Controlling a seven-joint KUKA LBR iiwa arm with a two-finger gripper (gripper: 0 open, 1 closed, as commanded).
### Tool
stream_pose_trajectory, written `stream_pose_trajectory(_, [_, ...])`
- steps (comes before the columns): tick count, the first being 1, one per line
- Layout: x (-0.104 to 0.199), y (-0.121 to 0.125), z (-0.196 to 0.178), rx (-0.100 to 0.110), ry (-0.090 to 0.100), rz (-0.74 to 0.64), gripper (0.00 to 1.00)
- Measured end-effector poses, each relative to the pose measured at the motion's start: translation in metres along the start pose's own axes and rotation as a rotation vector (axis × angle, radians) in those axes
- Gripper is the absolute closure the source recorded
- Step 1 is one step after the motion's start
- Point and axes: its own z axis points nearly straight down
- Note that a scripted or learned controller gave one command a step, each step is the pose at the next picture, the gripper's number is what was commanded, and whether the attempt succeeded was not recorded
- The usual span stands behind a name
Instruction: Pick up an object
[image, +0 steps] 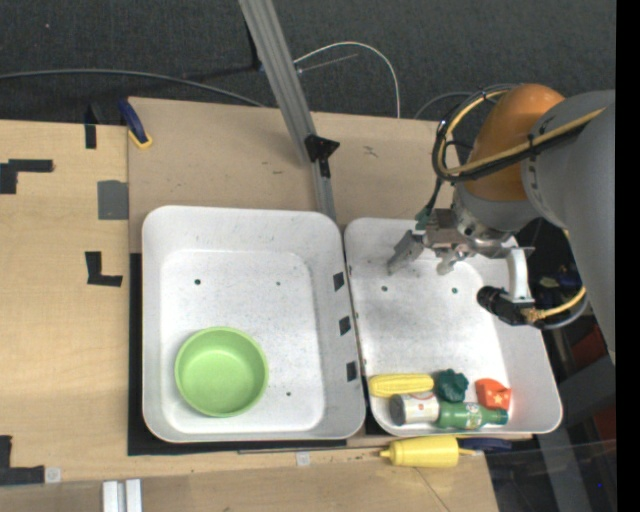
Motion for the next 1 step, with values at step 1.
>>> stream_pose_trajectory(1, [0.0046,0.0007,0.064,0.0,0.0,-0.001,0.0])
